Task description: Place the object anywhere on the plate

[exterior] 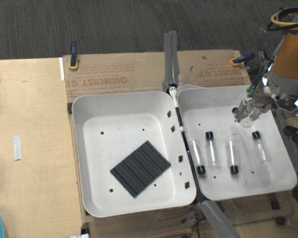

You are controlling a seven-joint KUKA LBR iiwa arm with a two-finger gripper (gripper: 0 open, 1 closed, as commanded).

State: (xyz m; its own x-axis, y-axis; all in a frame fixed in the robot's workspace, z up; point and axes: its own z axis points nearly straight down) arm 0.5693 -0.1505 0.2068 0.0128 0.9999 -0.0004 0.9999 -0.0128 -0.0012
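Observation:
A dark ribbed rectangular plate lies at an angle on the floor of the left bin. Several clear tubes with black caps lie in the right bin: one by its left wall, one, one and one at the right. The gripper hangs low over the upper right part of the right bin, just above and left of the rightmost tube. Something pale and glassy shows at its tip, too blurred to identify.
A metal divider bar runs between the bins at the back. Blue and yellow clamps hold the cardboard behind them. The arm's orange band is at the right edge.

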